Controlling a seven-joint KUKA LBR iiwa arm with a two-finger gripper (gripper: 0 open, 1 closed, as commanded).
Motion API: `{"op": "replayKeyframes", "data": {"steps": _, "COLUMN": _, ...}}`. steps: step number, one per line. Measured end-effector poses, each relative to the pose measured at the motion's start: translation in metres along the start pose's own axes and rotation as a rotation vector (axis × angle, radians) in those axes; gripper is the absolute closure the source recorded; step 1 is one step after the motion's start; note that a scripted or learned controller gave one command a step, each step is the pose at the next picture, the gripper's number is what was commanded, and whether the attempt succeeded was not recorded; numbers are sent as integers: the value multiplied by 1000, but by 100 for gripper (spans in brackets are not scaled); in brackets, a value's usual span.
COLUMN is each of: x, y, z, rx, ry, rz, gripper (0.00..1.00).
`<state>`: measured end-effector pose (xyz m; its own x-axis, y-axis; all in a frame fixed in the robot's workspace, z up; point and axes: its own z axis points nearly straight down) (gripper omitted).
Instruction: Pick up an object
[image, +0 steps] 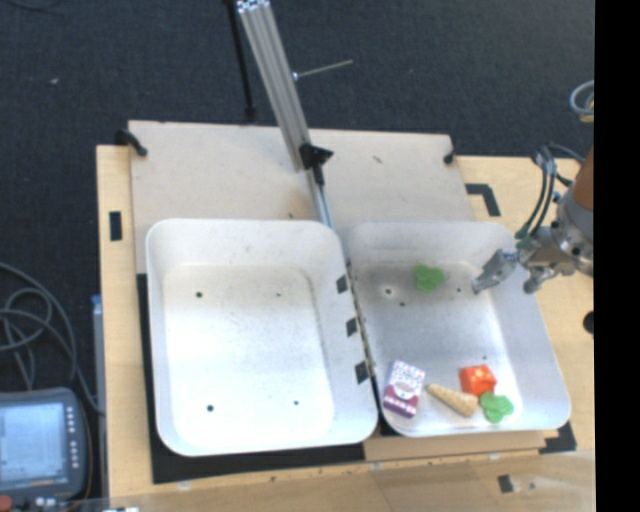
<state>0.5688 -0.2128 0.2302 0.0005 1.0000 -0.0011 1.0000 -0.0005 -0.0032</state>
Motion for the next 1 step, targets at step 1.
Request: {"op": "replayKeyframes", "data": {"steps": 1, "x": -1, "y": -1, "z": 64, "rx": 2, "ry": 1, "rz": 1, "gripper": 0}}
